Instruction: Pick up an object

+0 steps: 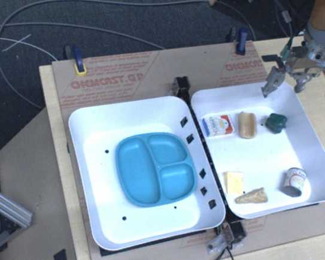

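Observation:
The right bin [311, 152] holds several small things: a white carton with red and blue print [218, 125], a tan bread roll [246, 124], a dark green lump [277, 122], a yellow cheese slice [234, 181], a tan wedge [251, 197] and a small can [293, 180]. My gripper [286, 84] hangs over the bin's far right corner, above and to the right of the green lump. Its two fingers are spread apart with nothing between them.
The left bin [89, 167] carries a blue divided plate [155, 168]. Black clips run along the seam between the bins [198, 157]. Clamps [80, 65] hold the cardboard sheet at the back, and cables lie on the dark floor beyond.

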{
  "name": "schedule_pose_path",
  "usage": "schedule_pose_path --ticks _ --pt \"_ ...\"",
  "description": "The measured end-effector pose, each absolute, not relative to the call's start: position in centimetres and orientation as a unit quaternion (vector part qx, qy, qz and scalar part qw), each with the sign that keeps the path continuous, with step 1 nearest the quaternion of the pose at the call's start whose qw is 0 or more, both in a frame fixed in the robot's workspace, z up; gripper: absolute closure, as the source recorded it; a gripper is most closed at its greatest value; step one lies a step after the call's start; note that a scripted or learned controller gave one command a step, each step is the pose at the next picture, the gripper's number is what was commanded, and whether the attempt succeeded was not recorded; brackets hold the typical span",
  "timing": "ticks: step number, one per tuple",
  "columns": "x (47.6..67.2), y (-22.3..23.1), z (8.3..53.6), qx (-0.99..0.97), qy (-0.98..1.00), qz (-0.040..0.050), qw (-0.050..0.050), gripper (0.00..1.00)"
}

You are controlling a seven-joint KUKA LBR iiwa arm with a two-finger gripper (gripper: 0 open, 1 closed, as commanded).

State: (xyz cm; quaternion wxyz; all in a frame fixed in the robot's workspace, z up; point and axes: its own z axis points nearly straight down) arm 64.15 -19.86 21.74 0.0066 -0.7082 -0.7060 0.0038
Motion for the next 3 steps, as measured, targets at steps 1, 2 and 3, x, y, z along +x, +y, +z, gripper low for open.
schedule_pose_path --ticks 1,2,3 --pt "64.5 -19.8 22.7 -0.707 -0.707 -0.0002 0.000 0.00" --pt "64.1 -20.3 18.2 -0.707 -0.707 0.0013 0.002 0.00" --pt "65.0 -20.4 12.6 -0.706 -0.708 0.0012 0.002 0.00"
